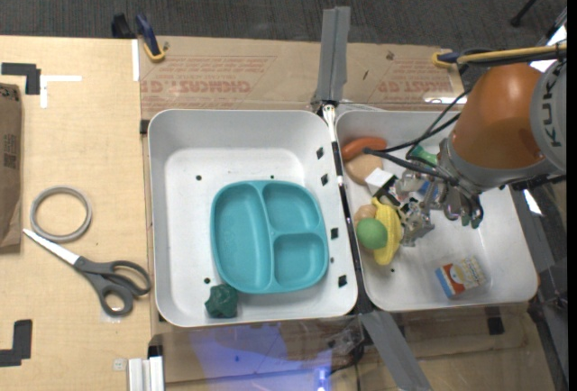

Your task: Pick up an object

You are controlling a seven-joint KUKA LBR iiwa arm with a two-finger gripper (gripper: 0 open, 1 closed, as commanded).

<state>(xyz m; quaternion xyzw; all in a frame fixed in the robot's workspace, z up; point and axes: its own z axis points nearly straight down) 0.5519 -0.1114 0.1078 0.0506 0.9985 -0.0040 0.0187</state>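
My gripper (407, 220) hangs low in the right bin (505, 277), under the orange wrist band, right beside a yellow banana (389, 233). A green ball (370, 233) lies against the banana's left side. Further back sit a tan rounded piece (364, 168) and a red sausage-shaped piece (362, 147). A small printed carton (461, 277) lies near the bin's front. Wrist and cables hide the fingertips.
The left bin (171, 200) holds a teal divided plate (269, 236) and a dark green lump (222, 301) at its front. On the bench to the left lie scissors (99, 274) and a tape roll (60, 213). A cardboard sheet lies behind the bins.
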